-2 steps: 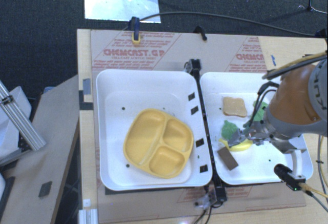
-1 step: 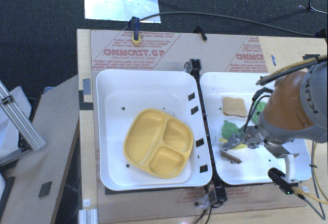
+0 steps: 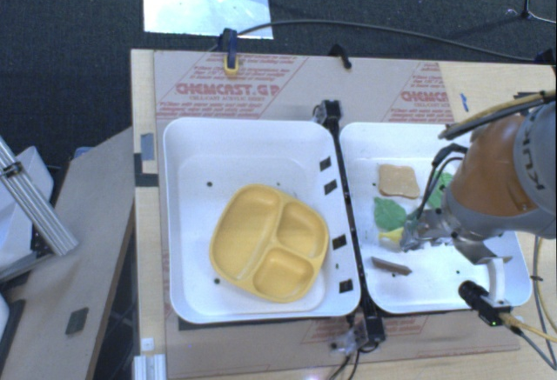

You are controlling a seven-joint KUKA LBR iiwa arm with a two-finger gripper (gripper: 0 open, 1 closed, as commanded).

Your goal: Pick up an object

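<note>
Brown stick [image 3: 391, 265] just beside hand [image 3: 416, 237]

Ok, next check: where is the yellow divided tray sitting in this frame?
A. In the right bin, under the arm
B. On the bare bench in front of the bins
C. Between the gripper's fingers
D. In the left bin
D. The yellow divided tray lies flat on the floor of the left bin, apart from the gripper, which is down over the small items in the right bin.
</note>
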